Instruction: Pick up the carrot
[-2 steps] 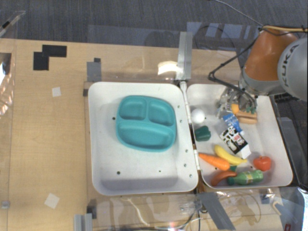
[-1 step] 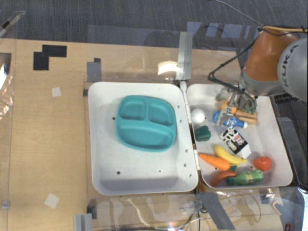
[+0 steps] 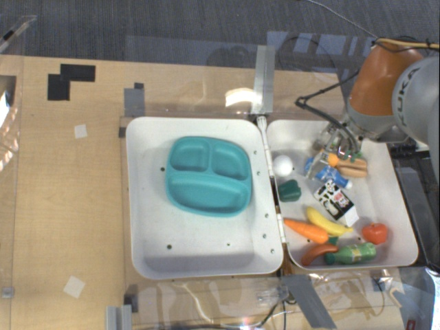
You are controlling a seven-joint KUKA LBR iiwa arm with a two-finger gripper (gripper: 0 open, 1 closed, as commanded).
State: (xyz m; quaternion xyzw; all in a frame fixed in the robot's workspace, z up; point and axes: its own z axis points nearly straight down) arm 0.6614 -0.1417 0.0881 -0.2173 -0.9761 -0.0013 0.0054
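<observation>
Two shallow white bins sit side by side on the bench. The left bin (image 3: pixel 144 253) holds a teal divided plate (image 3: pixel 207 175), lying flat near its centre. The right bin (image 3: pixel 405 243) holds the loose items. The carrot (image 3: pixel 306 230) lies in the lower left part of the right bin, near the divider, its length running left to right; a yellow banana (image 3: pixel 326 221) lies just beside it on the upper right. Below the carrot are a reddish-brown sausage-shaped item (image 3: pixel 317 254) and a green bottle (image 3: pixel 353 254); a red tomato (image 3: pixel 375 234) is near the lower right corner. A white ball (image 3: pixel 282 165) and a dark green block (image 3: pixel 289 190) lie near the divider above the carrot; a black-and-white carton (image 3: pixel 336 202) lies mid-bin. The arm (image 3: pixel 395 91) reaches in from the right, and the gripper (image 3: pixel 335 148) is down in the upper part of the right bin, over a blue-and-white packet (image 3: pixel 326 171) and beside a hot dog (image 3: pixel 349 166), well apart from the carrot. Whether the hand is open or closed cannot be determined, nor whether it has anything
</observation>
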